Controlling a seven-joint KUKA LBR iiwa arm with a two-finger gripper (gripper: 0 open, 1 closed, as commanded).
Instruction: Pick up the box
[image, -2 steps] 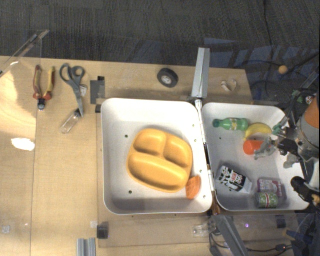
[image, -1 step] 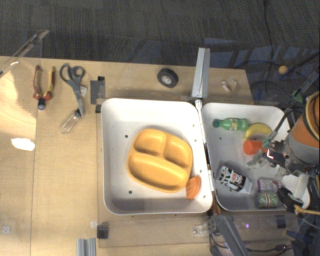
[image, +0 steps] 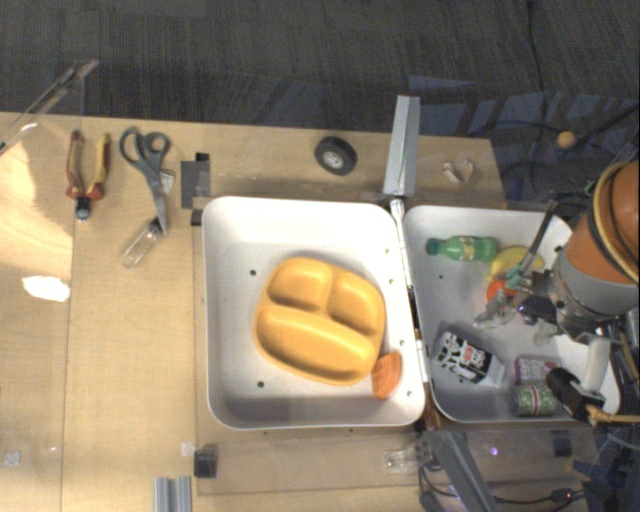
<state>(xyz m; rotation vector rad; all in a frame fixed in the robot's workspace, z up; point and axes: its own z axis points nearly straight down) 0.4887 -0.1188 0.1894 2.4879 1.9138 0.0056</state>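
Two white bins on a wooden bench. Left bin: one yellow three-part tray, upside down by the look of it; one small orange piece at its lower right corner. Right bin: one box, black and white, lying flat near the lower left; one green bottle at the top; one yellow item beside it; one small can along the lower edge. Arm enters from the right, over the right bin; gripper sits above and to the right of the box, apart from it. Jaw state: cannot tell. Box not yet picked up. Risks, as judged: box lies low and close to the bin's left wall, so fingers may strike the wall or slide over the top; the can nearby may get nudged instead
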